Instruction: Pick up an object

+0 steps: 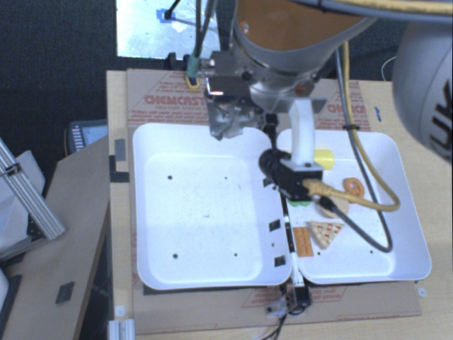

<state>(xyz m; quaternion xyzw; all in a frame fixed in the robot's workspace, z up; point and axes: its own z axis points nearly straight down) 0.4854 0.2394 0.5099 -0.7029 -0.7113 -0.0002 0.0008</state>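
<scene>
Several small candidate objects lie in the right bin point(403, 246): a yellow block point(323, 159) near its back, an orange ring point(353, 187) toward the middle, and a triangular waffle-patterned piece point(326, 231) beside a flat orange strip point(302, 241) near the divider. The left bin point(198, 268) sits alongside on the counter point(85, 190). The pincer point(228, 124) hangs above the left bin's back rim, away from those objects; whether it is clenched or released cannot be told, and nothing visible suggests a catch.

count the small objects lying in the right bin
4 visible: yellow block near the top, orange ring mid-right, orange bar and pizza-like wedge low down. The arm may hide more.
</scene>
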